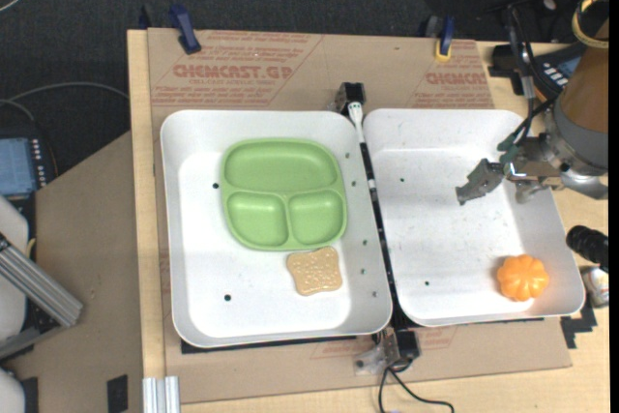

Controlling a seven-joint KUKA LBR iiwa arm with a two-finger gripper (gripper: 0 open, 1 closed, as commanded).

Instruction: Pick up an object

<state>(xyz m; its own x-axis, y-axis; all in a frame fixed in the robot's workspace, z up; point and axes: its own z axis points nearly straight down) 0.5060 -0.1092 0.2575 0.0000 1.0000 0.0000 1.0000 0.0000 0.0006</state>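
On bench, left bin (184,237): green plate (284,192) w/ 3 parts, near bin's far side. Tan cracker (315,271) just below plate, near its edge, flat. Right bin (426,266): gripper (503,177) over upper-right part, arm comes from right. Fingers spread apart, open, nothing betw them. Orange pumpkin toy (522,277) in near-right corner of right bin, well apart from gripper, sits alone.

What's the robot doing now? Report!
Gripper hovering over right bin, nothing between its fingers. Orange pumpkin sits in that bin's near corner, apart from gripper. Green tray and cracker in left bin. Nothing in the way.
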